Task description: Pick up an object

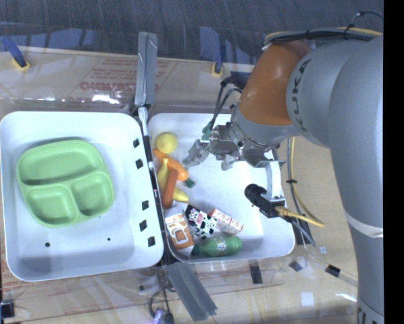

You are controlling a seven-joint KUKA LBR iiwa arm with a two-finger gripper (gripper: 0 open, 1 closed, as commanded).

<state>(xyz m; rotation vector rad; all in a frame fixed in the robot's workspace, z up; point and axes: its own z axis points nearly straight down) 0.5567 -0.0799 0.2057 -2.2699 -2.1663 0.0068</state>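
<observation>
Overhead, the gripper (203, 148) hangs over the right bin (278, 243), fingers spread apart with nothing between them. Just left, a lemon (165, 142) and a carrot (172, 167) lie beside the bin's left wall.

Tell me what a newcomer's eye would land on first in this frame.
The big grey KUKA arm with its orange band fills the right side, its gripper hanging over the right bin. Next, the pale green divided plate lying alone in the left bin. Then the bright clutter along the right bin's left wall and near edge: a lemon, a carrot, a banana and a green vegetable.
</observation>
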